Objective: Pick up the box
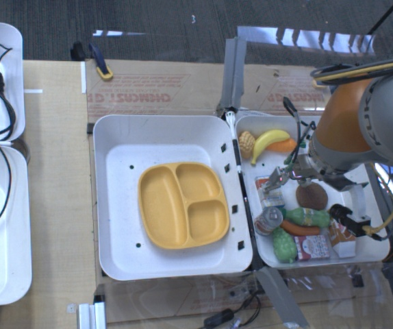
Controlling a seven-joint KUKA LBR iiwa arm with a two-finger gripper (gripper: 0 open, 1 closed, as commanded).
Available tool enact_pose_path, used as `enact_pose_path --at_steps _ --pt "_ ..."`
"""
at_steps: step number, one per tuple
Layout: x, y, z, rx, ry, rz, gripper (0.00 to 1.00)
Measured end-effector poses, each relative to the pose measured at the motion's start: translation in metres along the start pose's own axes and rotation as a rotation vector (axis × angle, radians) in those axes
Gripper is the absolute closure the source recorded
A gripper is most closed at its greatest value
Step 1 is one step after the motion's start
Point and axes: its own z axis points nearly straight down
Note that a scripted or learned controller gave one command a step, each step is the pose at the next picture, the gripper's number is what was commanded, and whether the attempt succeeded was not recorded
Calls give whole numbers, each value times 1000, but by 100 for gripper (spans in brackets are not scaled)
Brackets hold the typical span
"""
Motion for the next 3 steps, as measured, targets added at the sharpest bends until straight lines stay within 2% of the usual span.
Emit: enact_pose_path --at_steps 1,2,3 --pt "16 -6 -95 6 0 -201 0" --pt "-15 30 0 -4 -5 -145 0" --pt "-48 7 -42 4 -1 -370 0"
